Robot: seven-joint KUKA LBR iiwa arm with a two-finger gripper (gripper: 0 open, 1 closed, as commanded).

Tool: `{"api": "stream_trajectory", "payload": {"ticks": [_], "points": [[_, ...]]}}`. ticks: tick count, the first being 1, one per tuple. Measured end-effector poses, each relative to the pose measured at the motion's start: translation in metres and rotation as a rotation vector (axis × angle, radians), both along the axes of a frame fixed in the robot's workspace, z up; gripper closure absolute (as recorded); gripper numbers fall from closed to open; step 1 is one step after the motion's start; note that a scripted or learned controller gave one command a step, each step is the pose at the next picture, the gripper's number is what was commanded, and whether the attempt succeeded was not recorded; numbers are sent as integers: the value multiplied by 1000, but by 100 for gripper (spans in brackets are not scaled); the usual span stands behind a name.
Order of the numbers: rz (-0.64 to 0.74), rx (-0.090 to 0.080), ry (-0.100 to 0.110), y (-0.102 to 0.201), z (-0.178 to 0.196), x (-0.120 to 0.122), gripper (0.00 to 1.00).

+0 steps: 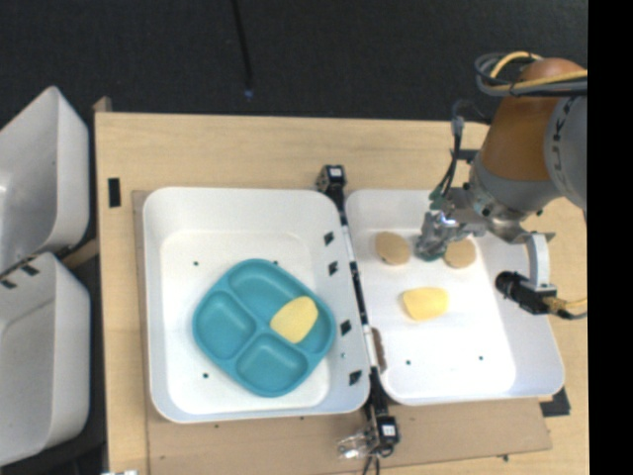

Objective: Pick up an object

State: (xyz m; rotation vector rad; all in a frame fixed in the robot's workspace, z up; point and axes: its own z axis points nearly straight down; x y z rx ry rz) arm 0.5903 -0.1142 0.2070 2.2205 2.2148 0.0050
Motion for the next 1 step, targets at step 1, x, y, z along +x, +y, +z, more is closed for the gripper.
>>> {"api": "stream_trajectory", "payload": {"ticks": [1], "points": [[4,0,1,-1,54,1,100]]}}
